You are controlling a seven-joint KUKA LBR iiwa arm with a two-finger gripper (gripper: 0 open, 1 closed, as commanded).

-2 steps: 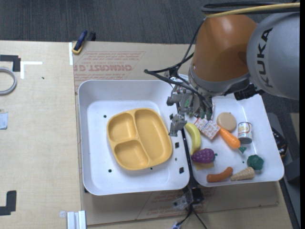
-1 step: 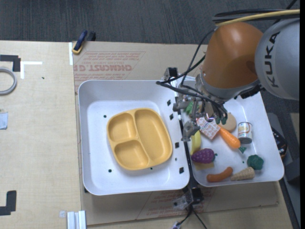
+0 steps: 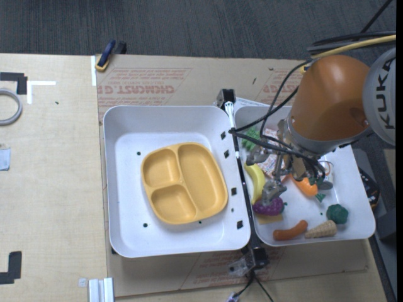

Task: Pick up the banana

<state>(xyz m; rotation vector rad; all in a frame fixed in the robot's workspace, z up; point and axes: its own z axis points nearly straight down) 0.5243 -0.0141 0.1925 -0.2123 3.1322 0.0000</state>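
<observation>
The yellow banana (image 3: 256, 180) lies in the right bin (image 3: 352, 231) close to its left wall, curved and pointing along that wall. My gripper (image 3: 276, 186) hangs under the orange wrist band (image 3: 330, 96), low in the right bin. It sits just right of the banana and above a bunch of purple grapes (image 3: 269, 208). The wrist and its cables hide the gripper's upper part and the bin's middle. I see nothing held.
The left bin (image 3: 119, 187) holds a yellow divided plate (image 3: 183, 182). Around the gripper in the right bin lie an orange carrot (image 3: 306, 187), a red sausage (image 3: 290, 231), a cone (image 3: 321, 229), a green broccoli (image 3: 337, 213) and a green item (image 3: 252, 134).
</observation>
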